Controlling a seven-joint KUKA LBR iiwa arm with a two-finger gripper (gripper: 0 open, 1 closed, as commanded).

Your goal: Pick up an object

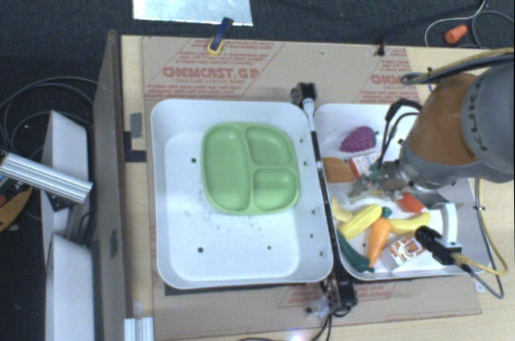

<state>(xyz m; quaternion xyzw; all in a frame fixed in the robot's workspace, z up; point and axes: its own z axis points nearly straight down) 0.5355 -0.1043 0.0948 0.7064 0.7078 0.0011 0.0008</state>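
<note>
My gripper (375, 185) reaches down into the right bin (385, 112), in the middle of a heap of toy food. Just left of it lies a brown block (337, 168), and a purple fruit (358, 140) sits behind it. In front of the gripper are a yellow banana-like piece (360, 219), an orange carrot (378, 238) and a red piece (411, 203). I see nothing lifted off the bin floor. The grey arm with its orange band (438, 130) covers the bin's right side.
The left bin (181, 243) holds a green divided plate (248, 169). A small red-and-white packet (405, 249) and a yellow piece (415, 223) lie near the right bin's front. A black rail (319, 170) separates the bins.
</note>
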